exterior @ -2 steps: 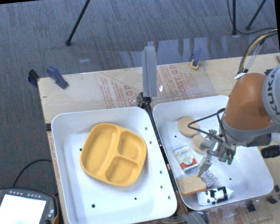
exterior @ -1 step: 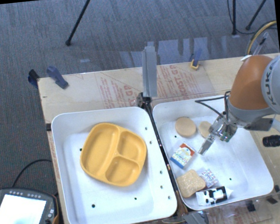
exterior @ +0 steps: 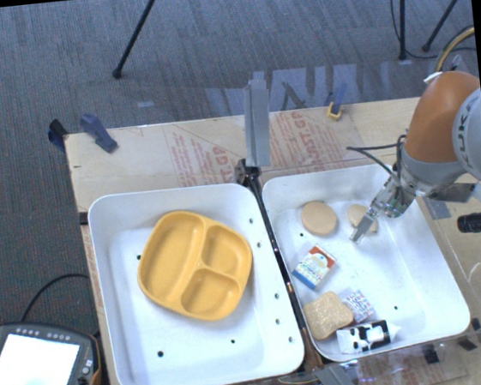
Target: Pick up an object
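**Small, light things wait in the right bin**

Grey carpet surrounds the bench. Over the right bin (exterior: 420, 253), near its far edge, the gripper (exterior: 367, 228) hangs with fingers apart, holding nothing, beside a tan round biscuit (exterior: 318, 218). It looks light, stiff and crumbly; its opposite rims seem the best hold.

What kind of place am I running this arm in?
Probably a robotics lab test cell: a bench with two white bins, toy food such as the yellow divided plate, tripod legs on carpet, and a teach pendant.

Right bin (exterior: 423, 279): bare floor along its right side; round cookie (exterior: 318, 218), small carton (exterior: 314, 267), cracker (exterior: 328, 314) and packets crowd the left and front.
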`<act>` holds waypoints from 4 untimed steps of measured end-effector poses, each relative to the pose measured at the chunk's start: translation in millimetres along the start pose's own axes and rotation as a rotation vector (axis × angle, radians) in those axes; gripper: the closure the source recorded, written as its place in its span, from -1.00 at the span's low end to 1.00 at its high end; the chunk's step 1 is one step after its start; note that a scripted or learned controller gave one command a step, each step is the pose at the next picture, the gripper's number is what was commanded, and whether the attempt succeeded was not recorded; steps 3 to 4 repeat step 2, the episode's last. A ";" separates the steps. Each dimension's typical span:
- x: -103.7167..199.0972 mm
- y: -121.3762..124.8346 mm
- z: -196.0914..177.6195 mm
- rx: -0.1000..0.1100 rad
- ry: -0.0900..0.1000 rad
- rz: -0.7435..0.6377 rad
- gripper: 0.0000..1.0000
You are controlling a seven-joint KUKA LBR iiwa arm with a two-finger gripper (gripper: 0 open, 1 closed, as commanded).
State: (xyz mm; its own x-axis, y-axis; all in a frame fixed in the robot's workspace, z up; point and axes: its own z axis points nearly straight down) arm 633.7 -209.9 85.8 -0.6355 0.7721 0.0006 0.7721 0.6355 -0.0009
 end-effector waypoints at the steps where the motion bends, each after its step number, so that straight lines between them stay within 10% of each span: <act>1: 1.9 3.8 -8.2 0.001 0.001 -0.012 1.00; 2: 58.1 49.1 -66.2 0.000 0.000 0.251 1.00; 4: 58.1 49.1 -66.2 0.000 0.000 0.251 1.00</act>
